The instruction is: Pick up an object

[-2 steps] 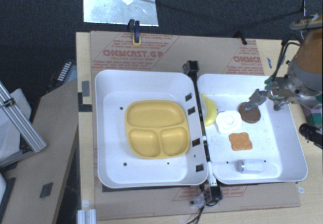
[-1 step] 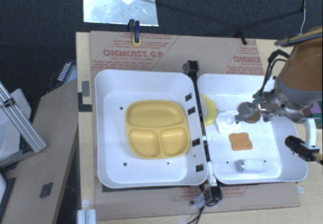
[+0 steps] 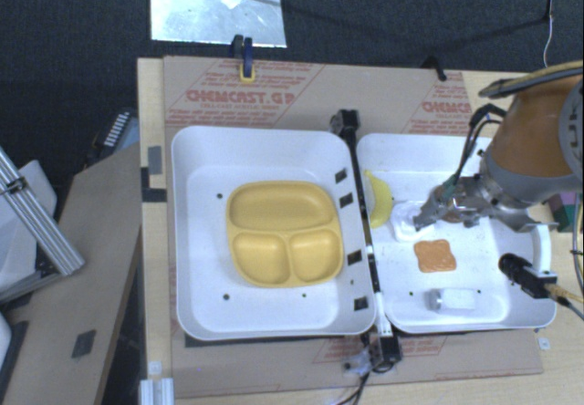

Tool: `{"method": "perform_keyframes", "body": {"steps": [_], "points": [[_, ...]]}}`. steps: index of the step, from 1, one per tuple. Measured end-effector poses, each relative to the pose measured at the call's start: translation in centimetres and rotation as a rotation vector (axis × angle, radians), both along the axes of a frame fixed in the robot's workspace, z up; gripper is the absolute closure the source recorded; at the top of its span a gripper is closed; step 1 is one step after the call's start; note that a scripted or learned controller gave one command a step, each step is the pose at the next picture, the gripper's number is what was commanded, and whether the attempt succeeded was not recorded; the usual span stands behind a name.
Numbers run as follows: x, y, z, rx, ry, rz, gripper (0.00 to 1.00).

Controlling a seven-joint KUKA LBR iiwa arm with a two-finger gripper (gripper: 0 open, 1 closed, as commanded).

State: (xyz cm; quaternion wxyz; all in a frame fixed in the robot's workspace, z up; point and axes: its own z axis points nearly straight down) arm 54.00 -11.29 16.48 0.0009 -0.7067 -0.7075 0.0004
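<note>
Jaws (image 3: 429,214) low over white object (image 3: 407,228) in right bin (image 3: 525,312) (grip state: cannot tell).

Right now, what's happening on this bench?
A grey arm with an orange band reaches from the right into the right bin. Its gripper is low beside a small white object, with a yellow item close by. An orange-brown flat piece and a pale cylinder lie loose nearer the front. The left bin holds a yellow divided tray.
</note>
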Motion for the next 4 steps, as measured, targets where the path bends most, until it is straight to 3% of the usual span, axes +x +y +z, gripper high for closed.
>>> {"method": "perform_keyframes", "body": {"steps": [1, 2, 4], "points": [[0.8, 0.7, -5.1, 0.000, 0.000, 0.001, 0.00], [0.9, 0.6, -3.8, -0.001, -0.004, 0.000, 1.00], [0.7, 0.4, 8.7, -0.002, -0.007, 0.003, 1.00]]}}
